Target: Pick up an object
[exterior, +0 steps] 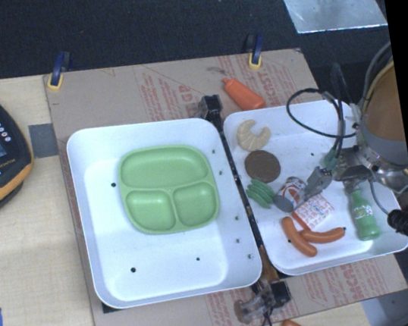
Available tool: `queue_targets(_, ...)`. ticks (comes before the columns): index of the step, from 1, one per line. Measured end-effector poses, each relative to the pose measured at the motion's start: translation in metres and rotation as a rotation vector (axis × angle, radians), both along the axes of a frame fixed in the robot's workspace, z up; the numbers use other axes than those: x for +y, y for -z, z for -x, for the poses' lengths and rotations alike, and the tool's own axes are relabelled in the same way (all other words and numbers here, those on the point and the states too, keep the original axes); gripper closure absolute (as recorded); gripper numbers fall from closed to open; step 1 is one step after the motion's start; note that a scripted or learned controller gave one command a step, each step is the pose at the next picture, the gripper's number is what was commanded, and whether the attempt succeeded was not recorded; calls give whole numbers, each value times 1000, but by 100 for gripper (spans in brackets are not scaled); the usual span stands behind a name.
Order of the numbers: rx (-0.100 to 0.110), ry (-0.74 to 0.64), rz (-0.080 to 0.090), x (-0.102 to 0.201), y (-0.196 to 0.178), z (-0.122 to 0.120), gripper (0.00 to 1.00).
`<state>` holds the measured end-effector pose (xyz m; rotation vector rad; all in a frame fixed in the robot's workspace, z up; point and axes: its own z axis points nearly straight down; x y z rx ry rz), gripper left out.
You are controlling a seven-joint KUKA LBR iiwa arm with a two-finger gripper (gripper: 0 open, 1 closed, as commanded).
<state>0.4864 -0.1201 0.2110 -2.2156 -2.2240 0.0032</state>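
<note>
The gripper [316, 180] hangs low in the right bin [300, 116], just above the red-and-white packet [314, 213] — whether it is open or closed, I cannot tell. Nearby lie two sausages [312, 238], a green bottle [363, 214], a brown disc [263, 165] and a cookie [252, 135]. The left bin [115, 280] holds a green divided plate [168, 188].

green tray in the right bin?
No. The green tray lies in the left bin; the right bin holds small food items.
</note>
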Motion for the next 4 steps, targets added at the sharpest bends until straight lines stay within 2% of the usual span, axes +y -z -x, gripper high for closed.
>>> queue_targets(1,3,-2,0,5,72,-40,0)
queue_targets(2,-7,-1,4,7,117,-35,0)
queue_targets(3,-9,-4,9,4,105,-36,100)
queue_targets(4,-9,-4,9,4,105,-36,0)
